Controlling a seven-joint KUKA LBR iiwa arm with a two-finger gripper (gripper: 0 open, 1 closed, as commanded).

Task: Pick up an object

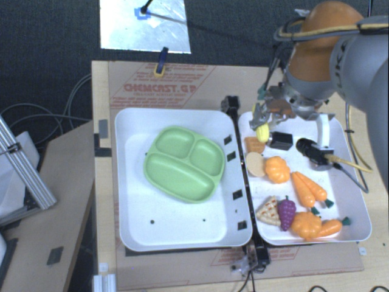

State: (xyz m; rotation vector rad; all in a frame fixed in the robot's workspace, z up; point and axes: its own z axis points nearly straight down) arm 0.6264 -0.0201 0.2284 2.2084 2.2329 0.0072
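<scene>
A grey two-finger gripper hangs at the right white bin's far-left corner, seemingly pinching a small yellow toy piece. A straight, slow lift would best keep it clear of the neighbouring black block.

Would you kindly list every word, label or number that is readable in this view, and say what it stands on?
"CHEMCAST GP", red print, partly blurred, so the reading is uncertain: on the brown board under the two white bins.
Fainter red print repeats on the same board, near its upper edge and along the front strip: too blurred to read.
No other text is legible.
</scene>
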